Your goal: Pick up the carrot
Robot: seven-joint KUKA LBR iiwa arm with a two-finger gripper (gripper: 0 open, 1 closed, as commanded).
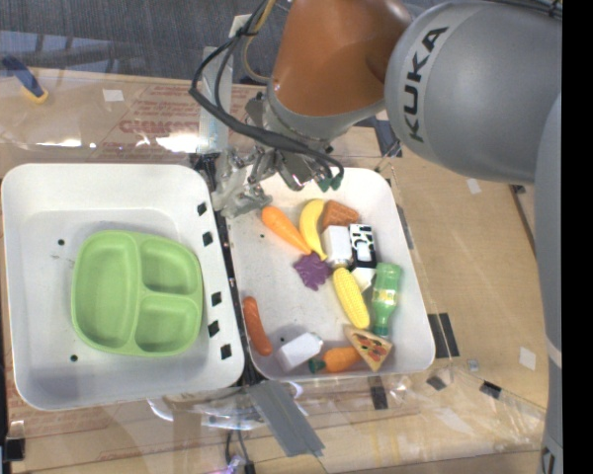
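I see the carrot (284, 228) lying free in the right bin (411, 265), near its upper left corner, beside the banana (311, 227). My pincer (245, 188) hangs just above-left of it; I cannot tell its opening.

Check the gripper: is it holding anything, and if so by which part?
Nothing is held. The gripper hangs at the top left corner of the right bin, and the carrot lies on the bin floor just beside it, apart from it.
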